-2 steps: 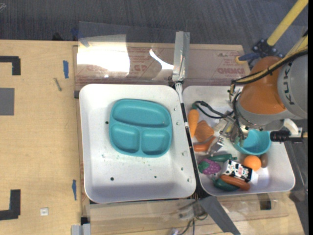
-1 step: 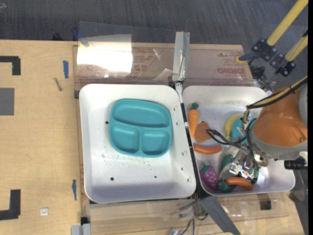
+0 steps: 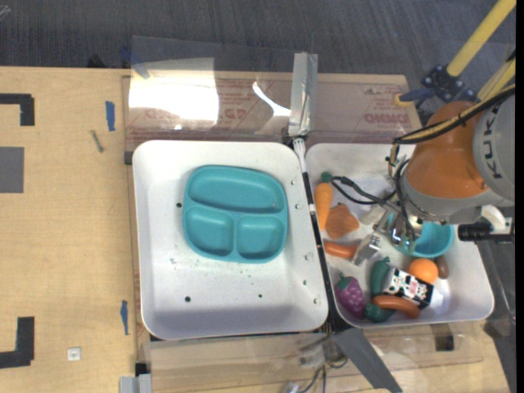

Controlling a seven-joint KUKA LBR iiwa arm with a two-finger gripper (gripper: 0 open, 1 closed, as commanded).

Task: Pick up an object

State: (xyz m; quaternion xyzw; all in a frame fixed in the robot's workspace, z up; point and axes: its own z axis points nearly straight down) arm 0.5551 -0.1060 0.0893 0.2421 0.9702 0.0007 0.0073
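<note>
bench (image 3: 57, 219); left bin (image 3: 155, 293): teal tray (image 3: 235, 212); right bin (image 3: 475, 297): toys

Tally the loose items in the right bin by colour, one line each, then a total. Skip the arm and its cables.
Orange: 4 (carrot, wedge-shaped piece, ball, stick)
Teal: 1 (small bowl, partly under the arm)
Purple: 1 (grape bunch)
Dark green: 1 (long piece)
Red: 1 (long piece)
Black-and-white: 1 (patterned block)
Total: 9 that I can make out; the arm hides part of the bin.
</note>
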